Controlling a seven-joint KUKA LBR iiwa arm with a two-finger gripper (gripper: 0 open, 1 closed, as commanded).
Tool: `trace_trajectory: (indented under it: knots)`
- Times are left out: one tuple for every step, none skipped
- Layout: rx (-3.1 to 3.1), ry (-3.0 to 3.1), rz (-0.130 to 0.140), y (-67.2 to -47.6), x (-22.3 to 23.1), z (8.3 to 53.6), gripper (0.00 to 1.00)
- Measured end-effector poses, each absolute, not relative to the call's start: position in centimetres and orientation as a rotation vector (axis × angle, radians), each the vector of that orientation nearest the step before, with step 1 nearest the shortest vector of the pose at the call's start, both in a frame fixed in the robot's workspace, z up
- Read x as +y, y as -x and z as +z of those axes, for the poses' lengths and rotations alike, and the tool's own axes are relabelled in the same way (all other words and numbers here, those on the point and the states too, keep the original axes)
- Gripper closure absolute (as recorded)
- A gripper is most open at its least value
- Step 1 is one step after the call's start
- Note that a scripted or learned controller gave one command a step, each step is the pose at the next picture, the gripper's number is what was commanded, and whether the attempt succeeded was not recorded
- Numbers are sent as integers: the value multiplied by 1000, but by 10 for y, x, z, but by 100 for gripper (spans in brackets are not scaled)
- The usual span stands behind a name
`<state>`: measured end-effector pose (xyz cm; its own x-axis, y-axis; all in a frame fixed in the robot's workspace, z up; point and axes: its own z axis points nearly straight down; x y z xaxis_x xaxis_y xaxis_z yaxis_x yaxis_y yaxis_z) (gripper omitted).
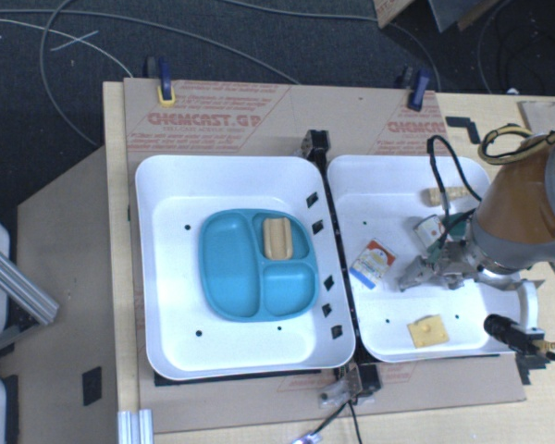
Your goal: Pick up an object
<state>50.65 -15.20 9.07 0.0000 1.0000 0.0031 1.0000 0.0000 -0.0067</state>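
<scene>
The small red-and-white packet [372, 263] lies flat on the floor of the right bin [388, 340], left of centre, just beside the gripper [414, 276]. The grey fingertips sit close together and grasp nothing; whether fully closed cannot be told. Judged step: approach, no grasp made. Next move calls for spreading the fingers and shifting left over the packet before descending. A yellow block [428, 331] lies lower in that bin. The left bin [166, 340] holds a blue divided plate [224, 285] bearing a tan block [277, 239].
</scene>
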Motion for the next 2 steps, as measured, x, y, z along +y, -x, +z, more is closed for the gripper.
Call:
trace_trajectory:
  knots:
    - [-2218,2218,1,-506,-152,84,0]
    - [-2219,2220,-2,-507,-152,96,100]
